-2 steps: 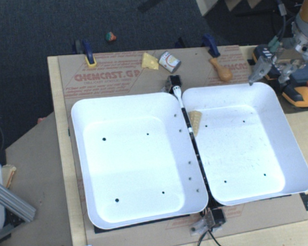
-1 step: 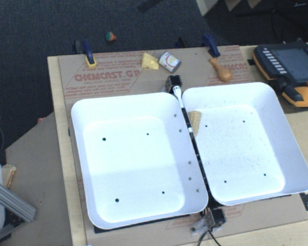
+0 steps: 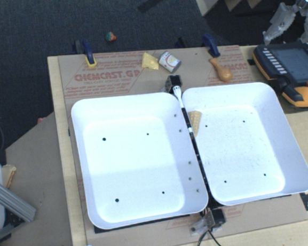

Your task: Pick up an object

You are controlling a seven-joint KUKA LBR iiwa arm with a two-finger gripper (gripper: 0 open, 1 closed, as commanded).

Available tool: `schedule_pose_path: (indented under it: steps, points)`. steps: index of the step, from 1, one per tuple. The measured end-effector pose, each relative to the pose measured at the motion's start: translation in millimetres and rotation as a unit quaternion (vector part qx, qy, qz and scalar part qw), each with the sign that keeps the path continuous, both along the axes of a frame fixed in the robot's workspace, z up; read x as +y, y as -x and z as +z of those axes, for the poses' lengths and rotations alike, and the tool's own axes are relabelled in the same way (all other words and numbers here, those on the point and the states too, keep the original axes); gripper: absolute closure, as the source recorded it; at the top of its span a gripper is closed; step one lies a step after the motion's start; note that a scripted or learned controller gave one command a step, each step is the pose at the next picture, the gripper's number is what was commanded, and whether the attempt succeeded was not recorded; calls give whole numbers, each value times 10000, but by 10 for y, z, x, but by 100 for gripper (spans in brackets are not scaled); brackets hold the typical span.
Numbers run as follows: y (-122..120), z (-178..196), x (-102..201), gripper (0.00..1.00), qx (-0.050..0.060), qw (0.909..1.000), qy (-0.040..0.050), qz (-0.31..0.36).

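The left bin (image 3: pixel 138 158) sits beside the right bin (image 3: pixel 247 144). A cone (image 3: pixel 195 121) lies at the right bin's left wall, long axis running up-down, tip apparently pointing down, its left edge hidden by the rim.
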State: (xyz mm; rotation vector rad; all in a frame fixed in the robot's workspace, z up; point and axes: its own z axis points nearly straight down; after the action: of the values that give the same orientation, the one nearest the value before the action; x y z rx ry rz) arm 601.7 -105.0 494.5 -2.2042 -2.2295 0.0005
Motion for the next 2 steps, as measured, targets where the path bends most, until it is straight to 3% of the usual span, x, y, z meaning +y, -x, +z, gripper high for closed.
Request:
schedule_pose_path:
  steps: [1,2]
  points:
    - [-669,-835,774,0,13,10000,7,-12]
    - [-643,502,271,0,-114,9999,46,-78]
